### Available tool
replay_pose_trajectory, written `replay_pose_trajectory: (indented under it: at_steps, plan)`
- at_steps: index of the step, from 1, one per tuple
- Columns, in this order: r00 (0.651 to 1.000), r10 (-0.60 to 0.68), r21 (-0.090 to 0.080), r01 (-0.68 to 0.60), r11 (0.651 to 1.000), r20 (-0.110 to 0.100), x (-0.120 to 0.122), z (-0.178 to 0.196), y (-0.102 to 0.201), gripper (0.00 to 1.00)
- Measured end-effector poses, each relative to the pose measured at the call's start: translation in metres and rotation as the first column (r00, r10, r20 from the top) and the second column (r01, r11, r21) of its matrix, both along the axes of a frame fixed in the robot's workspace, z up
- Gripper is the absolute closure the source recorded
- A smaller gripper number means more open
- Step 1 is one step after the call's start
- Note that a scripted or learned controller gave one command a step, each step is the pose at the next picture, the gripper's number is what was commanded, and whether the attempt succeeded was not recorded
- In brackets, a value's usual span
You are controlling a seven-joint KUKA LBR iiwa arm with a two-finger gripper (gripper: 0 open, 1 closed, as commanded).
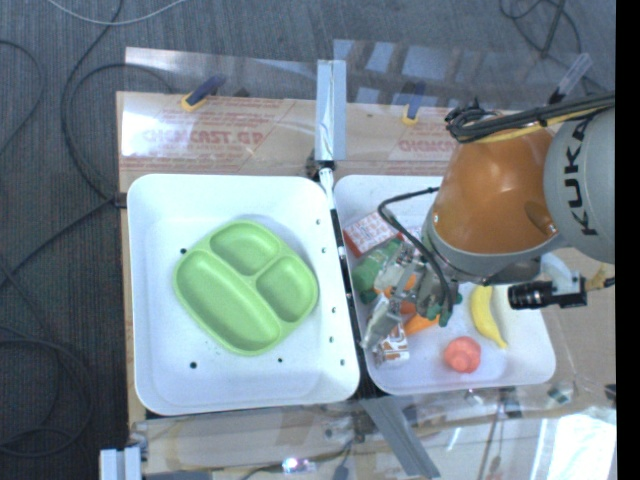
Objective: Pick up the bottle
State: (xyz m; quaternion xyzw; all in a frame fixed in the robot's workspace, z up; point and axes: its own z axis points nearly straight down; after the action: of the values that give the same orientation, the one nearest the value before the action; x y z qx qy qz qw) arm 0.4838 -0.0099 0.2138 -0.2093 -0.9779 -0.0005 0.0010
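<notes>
The gripper (412, 286) hangs low over the left half of the right bin (530, 373), beneath the arm's orange band. It is right above a cluster of items. A green bottle-like object (369, 272) lies just left of the gripper, partly covered by it. A clear, shiny item with a red label (387, 337) lies below the gripper near the bin's front; it could also be a bottle. I cannot tell whether the gripper touches either one.
An orange piece (421, 319), a yellow banana (487, 314), a pinkish-red ball (462, 354) and a red-and-white packet (368, 232) share the right bin. The left bin (150, 368) holds a green divided plate (247, 286). The bins' shared wall (340, 288) runs close to the gripper.
</notes>
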Motion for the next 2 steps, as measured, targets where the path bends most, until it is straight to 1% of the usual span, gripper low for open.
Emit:
replay_pose_trajectory:
  at_steps: [1,2]
  plan:
    - [0.982,-0.187,-0.002,0.187,0.982,0.003,0.048,0.06,-0.093,0.0]
    - [0.991,0.132,0.001,-0.132,0.991,0.0,0.0,-0.016,-0.029,0.0]
